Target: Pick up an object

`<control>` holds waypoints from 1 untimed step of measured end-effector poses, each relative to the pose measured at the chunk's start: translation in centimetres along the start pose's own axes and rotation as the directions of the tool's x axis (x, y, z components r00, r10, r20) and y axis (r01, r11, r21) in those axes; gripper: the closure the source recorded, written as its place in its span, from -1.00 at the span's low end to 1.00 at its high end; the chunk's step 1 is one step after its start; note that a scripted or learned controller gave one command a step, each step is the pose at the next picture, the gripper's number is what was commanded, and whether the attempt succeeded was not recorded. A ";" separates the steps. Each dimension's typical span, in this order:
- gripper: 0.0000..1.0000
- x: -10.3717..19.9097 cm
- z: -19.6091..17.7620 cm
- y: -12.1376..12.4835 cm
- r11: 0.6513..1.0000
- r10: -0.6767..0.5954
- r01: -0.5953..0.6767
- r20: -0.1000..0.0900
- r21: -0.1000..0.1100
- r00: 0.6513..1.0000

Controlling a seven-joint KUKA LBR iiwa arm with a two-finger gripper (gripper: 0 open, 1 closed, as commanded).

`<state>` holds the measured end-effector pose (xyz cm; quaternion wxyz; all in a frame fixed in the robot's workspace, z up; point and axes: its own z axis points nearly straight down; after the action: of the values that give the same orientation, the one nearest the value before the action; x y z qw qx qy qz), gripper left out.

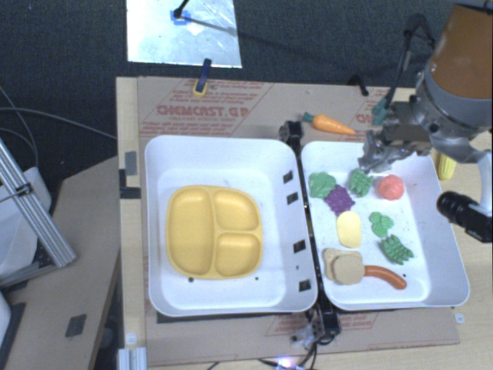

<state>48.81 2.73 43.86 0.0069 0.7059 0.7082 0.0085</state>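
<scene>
Step in hand: approach and descent over the right bin (439, 284). The hand (376, 157) hangs at the bin's far edge, directly above a green toy vegetable (359, 182), which lies just below and slightly toward the near side of the hand. No object is visible between the fingers, so nothing is held. Whether the fingers stand apart or together cannot be told; metal parts and blur obscure them.

Object positions relative to the hand:
1. Red toy (391, 186): just beside the hand, on its arm side and slightly nearer the camera.
2. Second green piece (322, 183): near, on the side away from the arm.
3. Purple piece (339, 200): near, toward the camera from the hand.
4. Yellow piece (349, 229), 2 further green pieces (380, 223) (395, 249), a bread-like piece (344, 267) and a sausage (385, 277): well apart, at the near end of the bin.
5. Carrot (330, 123): on the bench (231, 106) outside the bin, beyond the hand and away from the arm.
6. Yellow divided plate (215, 230): in the left bin (177, 149), well apart.

Judgement: the grasp is not yet made. The next move calls for a straight descent onto 1 target, most likely the green vegetable beneath the hand, with the fingers straddling it. The red toy is close enough that a finger may strike it or push it aside.
</scene>
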 end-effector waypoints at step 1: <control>1.00 1.4 6.5 -0.3 1.000 0.001 -0.001 0.002 0.024 1.000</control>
<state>48.66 4.19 37.35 -0.0008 0.7062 0.7081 -0.0008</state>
